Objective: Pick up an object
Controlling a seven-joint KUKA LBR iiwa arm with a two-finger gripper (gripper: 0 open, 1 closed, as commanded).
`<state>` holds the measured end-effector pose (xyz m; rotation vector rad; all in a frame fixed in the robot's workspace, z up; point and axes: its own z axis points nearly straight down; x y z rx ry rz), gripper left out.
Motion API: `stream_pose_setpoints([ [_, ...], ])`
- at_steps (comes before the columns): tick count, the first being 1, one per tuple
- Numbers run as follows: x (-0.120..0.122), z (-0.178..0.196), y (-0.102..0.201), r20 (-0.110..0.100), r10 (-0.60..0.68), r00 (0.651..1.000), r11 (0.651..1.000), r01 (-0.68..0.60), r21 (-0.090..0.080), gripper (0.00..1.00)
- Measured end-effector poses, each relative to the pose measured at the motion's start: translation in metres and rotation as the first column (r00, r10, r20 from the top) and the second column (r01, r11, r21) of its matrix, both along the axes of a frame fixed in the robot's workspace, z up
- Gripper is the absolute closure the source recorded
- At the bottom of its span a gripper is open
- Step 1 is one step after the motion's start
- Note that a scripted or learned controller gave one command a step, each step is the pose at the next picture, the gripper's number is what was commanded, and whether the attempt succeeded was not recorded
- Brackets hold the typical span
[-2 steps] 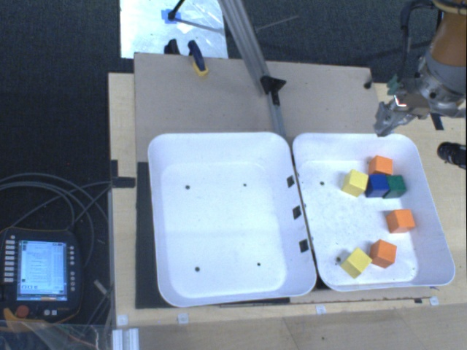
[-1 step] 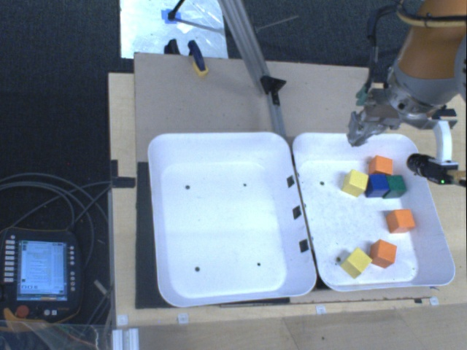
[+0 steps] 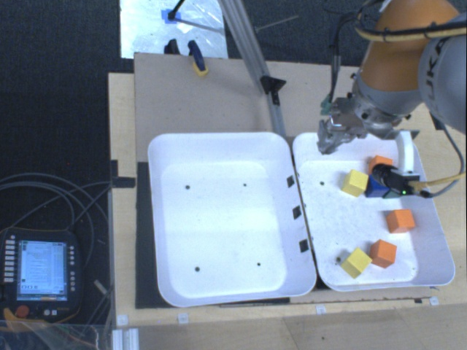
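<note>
yellow cube (image 3: 355, 183) nearest target, in right bin (image 3: 430, 268), just right of gripper (image 3: 330, 143). gripper over bin's far-left corner; cannot tell if released or clenched, nothing seen held. risk: descent hits bin rim, or blue block (image 3: 376, 189) and orange block (image 3: 380, 164) crowding cube foul grasp.

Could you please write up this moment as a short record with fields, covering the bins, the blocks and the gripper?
left bin: bare white floor
right bin: holds all the blocks
yellow blocks: two, one at the far side, one at the near side
orange blocks: three
blue block: beside the far yellow one
gripper: over the right bin's far left corner, nothing visibly held
</note>
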<state>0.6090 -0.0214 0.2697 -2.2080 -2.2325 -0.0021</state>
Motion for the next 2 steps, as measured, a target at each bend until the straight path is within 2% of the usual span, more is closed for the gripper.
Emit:
stream_pose_setpoints([
  [1,-0.012,-0.006,0.043,0.0,-0.001,1.0,1.0,0.001,-0.001,1.0],
  [2,-0.012,-0.019,0.094,0.0,0.0,1.0,1.0,0.0,0.0,1.0],
])
